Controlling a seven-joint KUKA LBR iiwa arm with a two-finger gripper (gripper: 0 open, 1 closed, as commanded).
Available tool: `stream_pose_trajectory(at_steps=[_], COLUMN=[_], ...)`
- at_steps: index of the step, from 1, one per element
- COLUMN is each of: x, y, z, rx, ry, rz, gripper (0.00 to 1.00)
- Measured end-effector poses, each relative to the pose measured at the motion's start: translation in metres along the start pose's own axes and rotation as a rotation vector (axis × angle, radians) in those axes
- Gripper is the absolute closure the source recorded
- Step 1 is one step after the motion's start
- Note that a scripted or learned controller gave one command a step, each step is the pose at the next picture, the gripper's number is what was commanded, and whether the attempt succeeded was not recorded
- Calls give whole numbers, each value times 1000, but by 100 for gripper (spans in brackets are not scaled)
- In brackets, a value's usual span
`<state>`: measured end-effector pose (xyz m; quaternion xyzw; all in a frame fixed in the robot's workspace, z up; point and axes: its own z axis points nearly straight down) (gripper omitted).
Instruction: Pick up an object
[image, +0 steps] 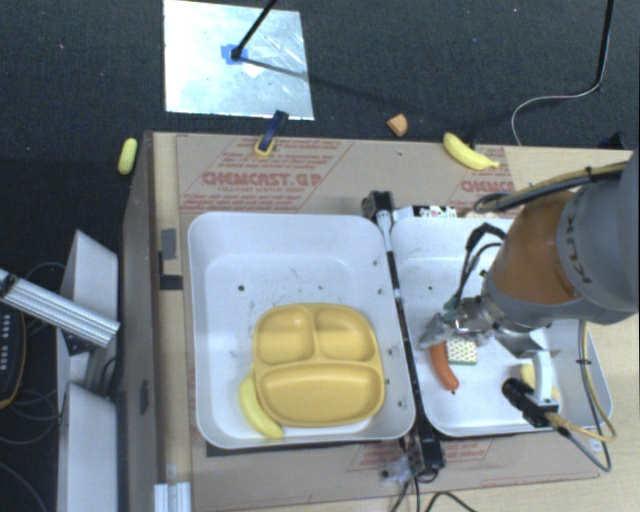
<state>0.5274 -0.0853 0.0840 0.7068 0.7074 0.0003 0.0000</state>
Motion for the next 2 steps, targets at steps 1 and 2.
stream_pose_trajectory(at_steps=[1,2], x=[0,59], y=[1,-4], z=[-10,-101], rx=[-2,-3], ry=[0,1], rz=[-1,-3], gripper=[100,100])
